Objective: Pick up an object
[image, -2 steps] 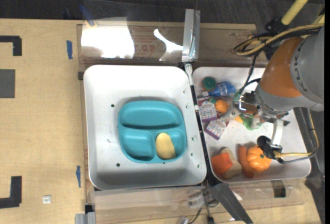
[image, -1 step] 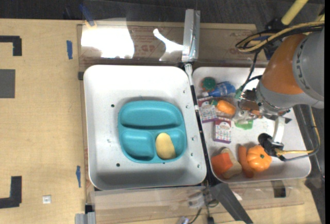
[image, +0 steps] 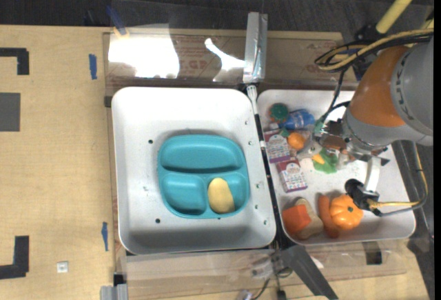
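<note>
In right bin [image: 403,174]: gripper [image: 329,143] hovering over green toy [image: 324,162]; finger state indeterminable. Card [image: 292,176] lying nearby, print unreadable.

My view is evenly and brightly lit from above. Strong glare burns out on the clear panel [image: 172,57] behind the left bin [image: 131,174], washing away detail. Shadows are soft and short, pooling under the teal tray [image: 200,157]. The picture is slightly soft overall; small items in the right bin [image: 396,223] smear together.
</note>
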Motion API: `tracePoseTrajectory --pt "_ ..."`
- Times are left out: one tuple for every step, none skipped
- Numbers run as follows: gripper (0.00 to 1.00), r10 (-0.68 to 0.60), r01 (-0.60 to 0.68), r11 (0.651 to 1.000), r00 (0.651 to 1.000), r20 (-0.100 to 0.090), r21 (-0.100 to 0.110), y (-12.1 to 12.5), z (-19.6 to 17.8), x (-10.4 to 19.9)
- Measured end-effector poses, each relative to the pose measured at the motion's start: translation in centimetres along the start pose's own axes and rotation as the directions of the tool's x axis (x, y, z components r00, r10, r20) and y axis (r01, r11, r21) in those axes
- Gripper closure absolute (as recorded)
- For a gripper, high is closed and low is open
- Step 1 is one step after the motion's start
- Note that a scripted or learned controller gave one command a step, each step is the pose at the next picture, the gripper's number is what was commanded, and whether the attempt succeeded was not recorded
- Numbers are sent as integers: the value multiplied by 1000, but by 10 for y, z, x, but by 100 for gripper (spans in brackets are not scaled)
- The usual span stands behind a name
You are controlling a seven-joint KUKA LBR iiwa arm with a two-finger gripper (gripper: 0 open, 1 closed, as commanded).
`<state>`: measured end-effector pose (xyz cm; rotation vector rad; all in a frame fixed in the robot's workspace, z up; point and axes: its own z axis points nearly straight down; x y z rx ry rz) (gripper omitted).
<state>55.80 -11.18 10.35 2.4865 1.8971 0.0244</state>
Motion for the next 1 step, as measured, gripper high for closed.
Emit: tracePoseTrajectory --pt "0 80 -80 997 997 4 19 -39 -82 58"
